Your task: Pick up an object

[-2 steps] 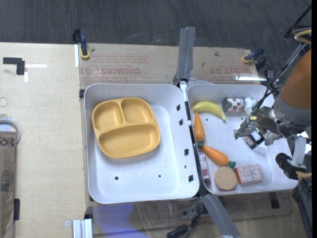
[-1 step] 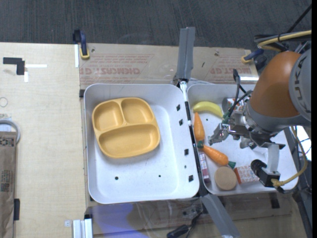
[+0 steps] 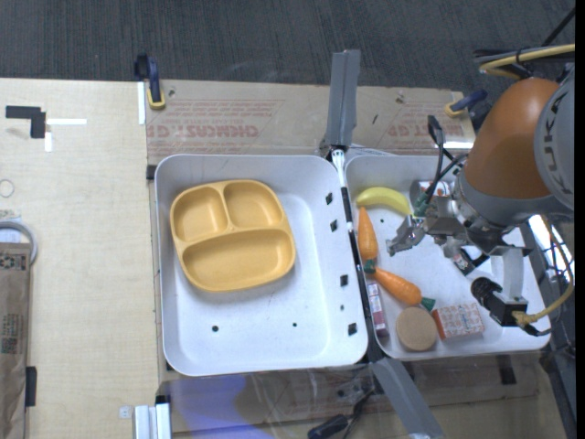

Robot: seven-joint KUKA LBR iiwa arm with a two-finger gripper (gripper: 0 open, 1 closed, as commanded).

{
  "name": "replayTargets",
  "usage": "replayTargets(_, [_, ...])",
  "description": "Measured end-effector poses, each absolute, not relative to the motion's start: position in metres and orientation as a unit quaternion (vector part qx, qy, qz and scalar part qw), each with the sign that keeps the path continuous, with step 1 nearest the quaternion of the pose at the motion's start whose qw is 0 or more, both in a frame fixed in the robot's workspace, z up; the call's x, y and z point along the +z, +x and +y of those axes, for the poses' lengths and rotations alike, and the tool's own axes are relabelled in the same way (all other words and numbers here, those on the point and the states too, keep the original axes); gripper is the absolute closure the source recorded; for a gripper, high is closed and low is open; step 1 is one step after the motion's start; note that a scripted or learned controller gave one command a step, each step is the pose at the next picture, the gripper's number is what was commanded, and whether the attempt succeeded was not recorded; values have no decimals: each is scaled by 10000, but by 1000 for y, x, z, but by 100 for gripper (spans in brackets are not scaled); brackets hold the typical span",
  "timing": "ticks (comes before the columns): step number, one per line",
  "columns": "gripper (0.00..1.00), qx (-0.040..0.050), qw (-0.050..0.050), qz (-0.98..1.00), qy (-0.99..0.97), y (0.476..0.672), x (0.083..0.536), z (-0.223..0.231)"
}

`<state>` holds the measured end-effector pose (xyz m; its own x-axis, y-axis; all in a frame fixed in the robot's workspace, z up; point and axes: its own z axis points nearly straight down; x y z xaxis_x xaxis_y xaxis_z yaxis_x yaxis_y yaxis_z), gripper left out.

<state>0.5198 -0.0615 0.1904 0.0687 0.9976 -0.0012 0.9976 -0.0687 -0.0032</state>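
Both bins (image 3: 260,355) were viewed from above at a slant — the bench (image 3: 73,245) seen from moderately far.

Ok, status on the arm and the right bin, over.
Gripper low over the right bin, nothing seen between its fingers. Closest: banana and two carrots. Round lid and small box lie apart. Yellow plate in left bin.

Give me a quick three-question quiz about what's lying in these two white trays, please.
1. True or false: the yellow divided plate lies in the same bin as the banana.
2. How many carrots are there?
3. Which sits nearest the gripper: A) small box B) banana C) round wooden disc?

Key: 1. False, the plate is in the left bin. 2. Two. 3. B.
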Motion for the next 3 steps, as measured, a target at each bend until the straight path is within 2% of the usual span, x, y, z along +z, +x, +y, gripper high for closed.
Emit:
replayTargets(1, [0, 18, 1, -6227, -7825, 628, 160, -113])
replayTargets(2, [0, 125, 107, -6703, -7419, 650, 85, -98])
replayTargets(3, [100, 180, 123, -6701, -7419, 648, 93, -100])
